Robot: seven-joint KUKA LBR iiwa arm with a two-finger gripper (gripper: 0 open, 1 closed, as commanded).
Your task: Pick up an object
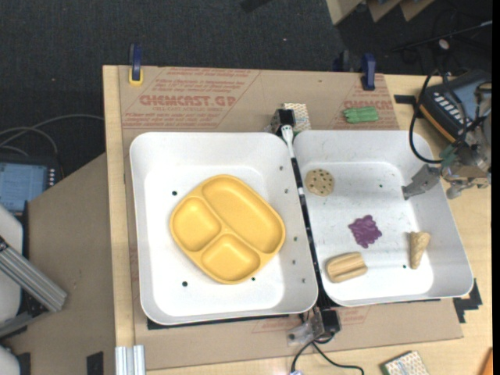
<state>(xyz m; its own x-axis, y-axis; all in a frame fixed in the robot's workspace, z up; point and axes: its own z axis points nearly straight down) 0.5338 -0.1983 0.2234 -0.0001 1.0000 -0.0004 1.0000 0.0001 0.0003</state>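
The worktop point(195, 92) is carrying two shallow white bins side by side. The left bin point(156, 162) is holding a yellow divided plate point(226, 228) with three compartments, lying flat and slightly turned. The right bin point(367, 151) is holding four small things, all well apart from each other: a tan bread roll point(346, 266) near the front edge, a purple cluster that looks like toy grapes point(365, 230) in the middle, a pale cone-shaped piece point(419, 248) toward the right wall, and a round speckled cookie point(319, 181) near the bin's left wall. A small green item point(361, 115) is lying on the worktop behind the right bin.

The end effector point(422, 182) is hanging over the right wall of the right bin, near its back corner. Nothing is showing between its fingers, and at this size I cannot tell whether they are spread or closed.

The task is looking barely begun: every candidate object is resting on the bin floor and nothing is lifted. Choosing a target, descending, closing and raising are all left to do. The cone-shaped piece is lying closest to the end effector; it looks small, tapered and light, so it may slip or roll under a pinch.
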